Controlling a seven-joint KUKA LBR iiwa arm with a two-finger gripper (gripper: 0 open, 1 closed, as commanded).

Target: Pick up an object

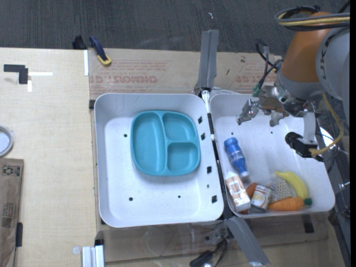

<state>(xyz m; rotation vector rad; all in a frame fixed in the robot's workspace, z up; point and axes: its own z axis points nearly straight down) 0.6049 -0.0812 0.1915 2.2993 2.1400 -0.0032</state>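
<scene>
Right bin (261, 214) | gripper (259, 114) fingers spread, empty | blue bottle (236, 156) below it, apart

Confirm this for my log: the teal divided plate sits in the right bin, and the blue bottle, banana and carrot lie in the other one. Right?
Not quite. The camera view shows the teal divided plate in the left bin, not the right. The blue bottle, banana and carrot do lie in the other one, the right bin.
</scene>
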